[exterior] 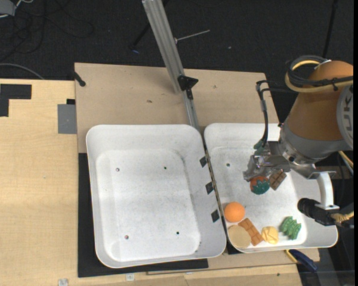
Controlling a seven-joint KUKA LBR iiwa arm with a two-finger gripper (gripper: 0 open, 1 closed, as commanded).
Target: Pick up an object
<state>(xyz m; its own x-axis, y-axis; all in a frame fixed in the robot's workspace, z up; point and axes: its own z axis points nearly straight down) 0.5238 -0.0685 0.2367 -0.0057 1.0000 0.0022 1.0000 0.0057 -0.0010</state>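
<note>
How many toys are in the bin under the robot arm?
6 that I can see: a teal and red piece at the gripper, an orange ball, a brown stick, a tan disc, a yellow piece, a green piece. The arm may hide more.

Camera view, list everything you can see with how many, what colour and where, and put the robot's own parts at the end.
bins: two, white, side by side on the bench
orange ball: one, orange, right bin, near its left wall
teal object: one, teal with a bit of red, right bin, right at the claw's tip; whether it is gripped cannot be told
orange-brown stick: one, right bin, front edge
pale round piece: one, cream, right bin, front left corner
yellow piece: one, yellow, right bin, front edge
green piece: one, green, right bin, front right
metal rail: one, grey, slanting above the bins
arm: one, grey with orange band, from the right
claw: one, over the right bin
</note>
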